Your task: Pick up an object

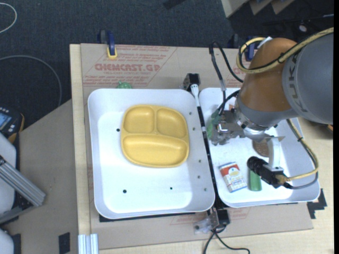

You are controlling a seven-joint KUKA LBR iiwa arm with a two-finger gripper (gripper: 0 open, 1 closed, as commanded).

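Camera view
Bench: a brown board [132, 62] printed with red lettering, bearing two shallow white bins side by side.
Left bin [106, 157]: holds a yellow divided plate [154, 135] with three compartments, lying flat in the upper middle of the bin, apart from every wall.
Right bin [233, 197]: largely covered by the arm; its near left corner and front rim show.
Arm [296, 78]: grey, with an orange band above the wrist, reaching in from the right and bent down over the right bin.
Gripper [225, 128]: low over the upper left part of the right bin, close to the wall shared with the left bin.
Jaws: hidden beneath the wrist, so whether they are open or closed cannot be told.
Red-and-white small box [233, 176]: lies flat near the front of the right bin, apart from the gripper.
Green cylinder [256, 181]: just beside the box on its right, lying near a black cable connector [265, 172].
Green item by gripper [216, 125]: a small green shape at the gripper's left edge; too blurred to name.
Blue clamp [110, 42]: on the board's far edge, well apart from both bins.
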